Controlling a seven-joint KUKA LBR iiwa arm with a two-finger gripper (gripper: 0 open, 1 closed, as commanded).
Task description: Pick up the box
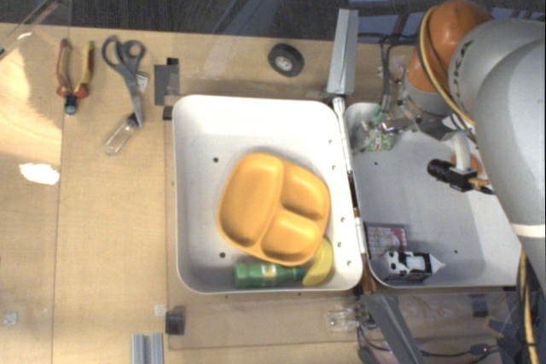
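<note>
from my seat the arm (503, 106) comes in from the right and covers much of the right bin (426, 200). its grey body and the orange band (444, 34) sit over the bin's far right corner. the gripper (380, 132) is low over the far left corner of that bin, close to the wall shared with the other bin. it is a small tangle of metal and wires from here, and i cannot tell its state or whether it has anything in it.

the box (386, 237) lies in the same bin, at the near left corner, well apart from the gripper. it is flat on the floor of the bin, with a pale printed face up. its long axis seems to run roughly across the bin, left to right, though it is small and i cannot read which end is which. just beside it, nearer the front wall, is a black and white object (409, 264) with a pointed end toward the right.

the left bin (205, 124) holds a yellow divided plate (275, 207), turned upside down, near the middle. a green bottle (267, 273) lies on its side under the plate's near edge, next to a yellow fruit (320, 264).

on the bench (94, 226) to the far left are pliers (72, 77), scissors (128, 77) and a roll of tape (286, 59).
</note>
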